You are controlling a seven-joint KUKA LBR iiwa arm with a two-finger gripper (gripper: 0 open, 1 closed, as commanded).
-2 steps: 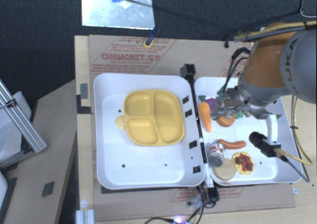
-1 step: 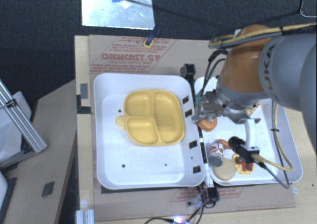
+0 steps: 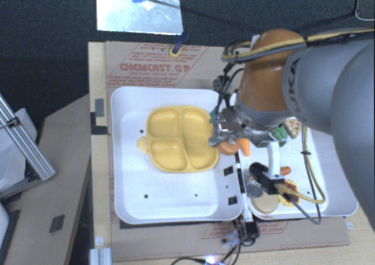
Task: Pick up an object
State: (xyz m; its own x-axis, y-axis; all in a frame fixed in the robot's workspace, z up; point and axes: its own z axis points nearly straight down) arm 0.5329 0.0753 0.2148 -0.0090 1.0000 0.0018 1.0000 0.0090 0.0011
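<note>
While the grey arm (image 3: 316, 76) hangs low over the seam between the two shallow white bins (image 3: 126, 199), its gripper (image 3: 225, 136) sits beside the yellow sectioned plastic plate (image 3: 176, 139) and touches a small orange piece (image 3: 229, 147), grip unreadable, nothing visibly lifted yet.

One camera sits high above the bench (image 3: 70, 141) and looks down at a slant. It sees both white bins (image 3: 126, 199), and the arm (image 3: 328, 82) comes in from the right.
</note>
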